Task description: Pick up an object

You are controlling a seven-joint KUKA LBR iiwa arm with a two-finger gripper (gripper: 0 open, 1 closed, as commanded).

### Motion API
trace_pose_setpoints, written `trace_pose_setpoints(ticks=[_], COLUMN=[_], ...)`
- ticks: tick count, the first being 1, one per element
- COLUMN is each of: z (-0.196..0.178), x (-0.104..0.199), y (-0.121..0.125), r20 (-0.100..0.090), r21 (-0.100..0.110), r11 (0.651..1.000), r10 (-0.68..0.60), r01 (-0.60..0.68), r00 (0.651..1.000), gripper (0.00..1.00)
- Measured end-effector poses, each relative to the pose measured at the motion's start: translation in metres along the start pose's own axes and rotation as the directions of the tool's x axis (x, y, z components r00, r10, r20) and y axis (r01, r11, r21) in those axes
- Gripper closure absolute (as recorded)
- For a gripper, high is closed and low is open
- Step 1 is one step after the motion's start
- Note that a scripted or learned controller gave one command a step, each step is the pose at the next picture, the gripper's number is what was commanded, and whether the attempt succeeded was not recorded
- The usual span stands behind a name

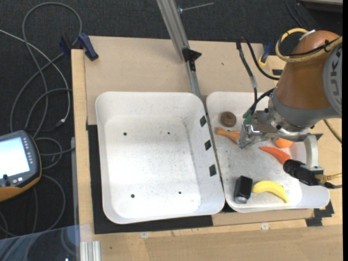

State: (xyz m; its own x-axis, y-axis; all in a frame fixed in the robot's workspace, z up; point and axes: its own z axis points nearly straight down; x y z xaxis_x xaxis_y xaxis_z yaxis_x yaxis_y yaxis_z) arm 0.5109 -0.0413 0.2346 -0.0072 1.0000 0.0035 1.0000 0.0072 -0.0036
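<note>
- Dark letters, seemingly "UK", ran down the grey arm casing at the frame's 3 o'clock edge; no other writing could be read.
- The metal two-finger gripper hung low inside the right shallow white bin, at about 9 o'clock from the wrist with its orange band.
- Whether the claw was spread or clenched could not be told at this slant; no object showed between its tips.
- A slim orange carrot-shaped piece lay just beside the gripper at its 9 o'clock, close enough that contact could not be judged.
- A round brown disc sat at 11 o'clock from the gripper, near the bin's left wall.
- A second orange carrot-shaped piece lay at 4 o'clock from the gripper, partly under the arm.
- A yellow banana lay at 5 o'clock, near the bin's front rim, with a small black block just beside it at 9 o'clock.
- The left shallow white bin sat alongside, speckled with dark dots.
- A handheld grey pendant with a lit screen lay on the floor at the frame's 9 o'clock.
</note>
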Motion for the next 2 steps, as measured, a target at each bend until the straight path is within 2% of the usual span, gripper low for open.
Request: trace_pose_setpoints(ticks=[2], z=[0.011], x=[0.120], y=[0.018], r20=[0.000], r21=[-0.004], r11=[1.000], r10=[-0.001], r01=[0.001], r00=[1.000], gripper=[1.00])
